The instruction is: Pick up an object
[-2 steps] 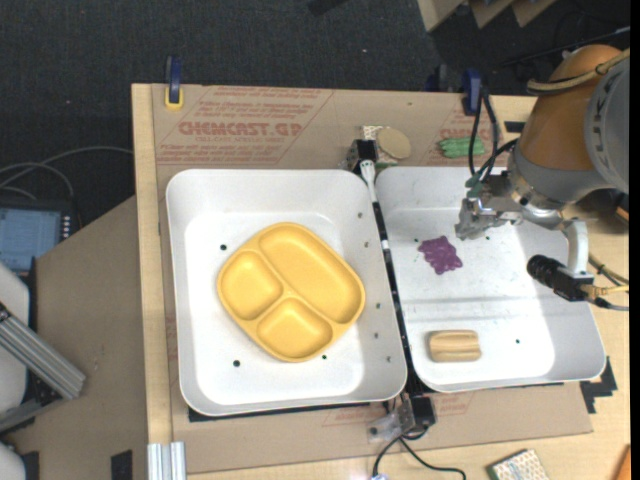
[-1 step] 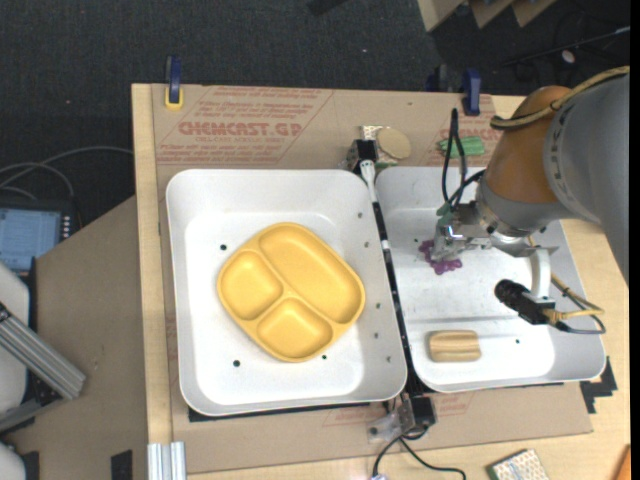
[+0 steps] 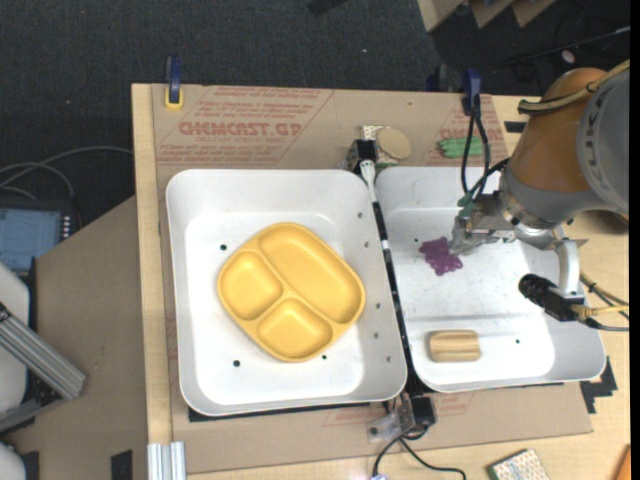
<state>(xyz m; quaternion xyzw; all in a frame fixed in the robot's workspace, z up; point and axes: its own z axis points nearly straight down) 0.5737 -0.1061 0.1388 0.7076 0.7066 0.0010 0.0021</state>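
"CHEMCAST GP" on brown board (image 3: 240,118)

Left bin (image 3: 190,268): yellow three-part tray (image 3: 290,290) at centre, lying flat. Brown board (image 3: 250,128) under both bins, red print along top. Blue clamp (image 3: 174,80) at board's upper-left corner, another clamp (image 3: 472,86) at upper right. Round tan disc (image 3: 395,145) and small green item (image 3: 455,149) on board above right bin (image 3: 500,363). Dark carpet (image 3: 200,18) across frame top.
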